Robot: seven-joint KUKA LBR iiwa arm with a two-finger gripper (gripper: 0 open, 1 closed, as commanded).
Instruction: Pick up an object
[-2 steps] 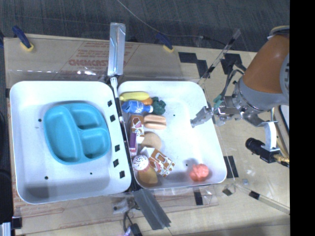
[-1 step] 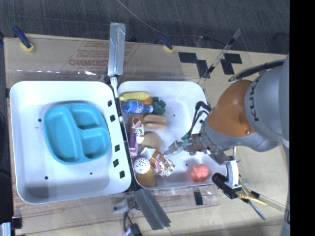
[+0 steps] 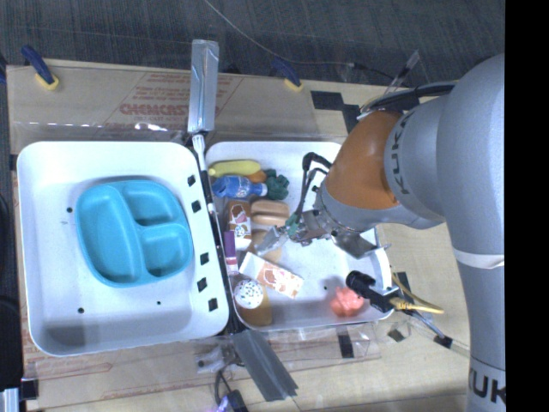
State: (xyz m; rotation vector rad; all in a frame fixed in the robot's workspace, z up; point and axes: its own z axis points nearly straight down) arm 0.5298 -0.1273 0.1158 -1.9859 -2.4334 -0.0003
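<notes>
My gripper (image 3: 283,233) hangs low in the right bin (image 3: 319,163), just below a tan hot dog bun (image 3: 268,210) and above a white carton (image 3: 271,275). Whether it holds anything cannot be made out from here. Along the bin's left side lie a yellow banana (image 3: 235,168), a blue bottle (image 3: 237,185), a dark green piece (image 3: 275,180), a small printed box (image 3: 239,221) and a purple stick (image 3: 230,252). Near the front sit a white speckled ball (image 3: 249,293), a brown item (image 3: 259,313) and a pink lump (image 3: 345,301).
The left bin (image 3: 51,316) holds a blue divided tray (image 3: 133,230). The arm's orange band (image 3: 369,166) and grey body cover the right bin's right side. The wall between the bins (image 3: 210,230) stands close to the left of the objects.
</notes>
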